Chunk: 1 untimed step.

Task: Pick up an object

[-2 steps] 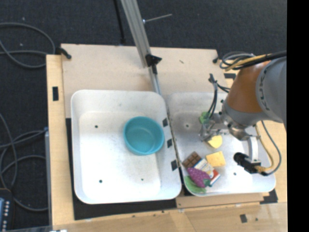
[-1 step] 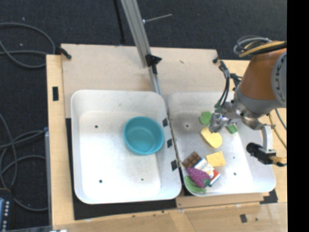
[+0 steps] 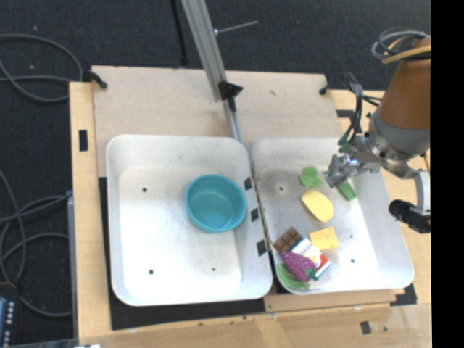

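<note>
A green piece [image 3: 349, 191] lies just beside the pincer [image 3: 339, 174], whose state I cannot tell, the arm [image 3: 402, 114] reaching in from the right.

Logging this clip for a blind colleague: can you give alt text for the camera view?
The gripper hangs over the right bin, beside a green piece and a yellow lump, with small toys piled at the bin's near edge. A blue bowl sits in the left bin.

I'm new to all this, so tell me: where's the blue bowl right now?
The blue bowl sits in the left bin, near its middle and towards the divide with the right bin, apart from the arm's gripper.
</note>
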### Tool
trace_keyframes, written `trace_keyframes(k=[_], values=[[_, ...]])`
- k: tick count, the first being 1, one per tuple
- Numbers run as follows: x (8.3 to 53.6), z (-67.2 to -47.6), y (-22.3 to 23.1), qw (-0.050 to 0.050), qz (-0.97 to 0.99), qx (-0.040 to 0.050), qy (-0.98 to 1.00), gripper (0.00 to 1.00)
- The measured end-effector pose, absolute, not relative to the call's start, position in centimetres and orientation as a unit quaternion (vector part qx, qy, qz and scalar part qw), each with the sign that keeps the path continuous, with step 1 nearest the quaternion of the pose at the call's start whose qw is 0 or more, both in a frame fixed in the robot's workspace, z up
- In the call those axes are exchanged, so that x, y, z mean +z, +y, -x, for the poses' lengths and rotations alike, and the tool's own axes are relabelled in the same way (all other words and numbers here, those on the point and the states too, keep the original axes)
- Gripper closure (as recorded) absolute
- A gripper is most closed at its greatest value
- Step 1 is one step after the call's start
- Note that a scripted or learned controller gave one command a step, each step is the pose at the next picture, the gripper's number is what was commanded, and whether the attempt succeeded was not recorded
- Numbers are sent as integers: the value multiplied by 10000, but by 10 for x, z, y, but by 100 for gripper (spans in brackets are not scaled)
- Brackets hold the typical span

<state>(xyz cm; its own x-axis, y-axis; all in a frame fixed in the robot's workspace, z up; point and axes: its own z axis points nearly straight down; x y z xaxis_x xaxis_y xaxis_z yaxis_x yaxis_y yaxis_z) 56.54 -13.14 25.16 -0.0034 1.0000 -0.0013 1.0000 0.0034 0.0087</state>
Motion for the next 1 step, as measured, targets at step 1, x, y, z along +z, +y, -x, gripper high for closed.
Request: trace_keyframes(k=[1], values=[[303, -567, -132, 33, -7058, 22, 7084, 100]])
